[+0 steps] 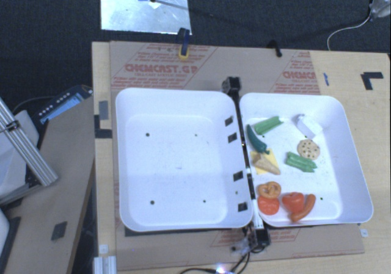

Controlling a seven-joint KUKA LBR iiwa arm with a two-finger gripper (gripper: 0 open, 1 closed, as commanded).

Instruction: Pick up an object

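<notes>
The wooden bench is covered by a printed cardboard sheet, probably laid as a flat, forgiving base under the bins. The sheet is pinned at the bench's far edge by a small yellow and blue clamp

The left bin is seen with bare floor, so nothing to pick is offered there. The right bin carries all the candidates, toy foods scattered loosely, most of them crowded toward its left wall and near edge. Black clips are set along the seam where the two bins meet, apparently to keep them joined and still.

Along the near edge, a red pepper is pressed against an orange sausage. A red tomato lies just beside them with an orange ring touching it; this cluster is judged awkward, since neighbours would be struck. A yellow wedge and a dark green pod lie close to the left wall, which would obstruct a descent. A light green pepper, a green bean piece, a round cookie and a white block are spaced more openly; the cookie and the block are judged the easiest targets.

Whether the gripper is spread or pressed together cannot be told, and nothing is seen to be held
</notes>
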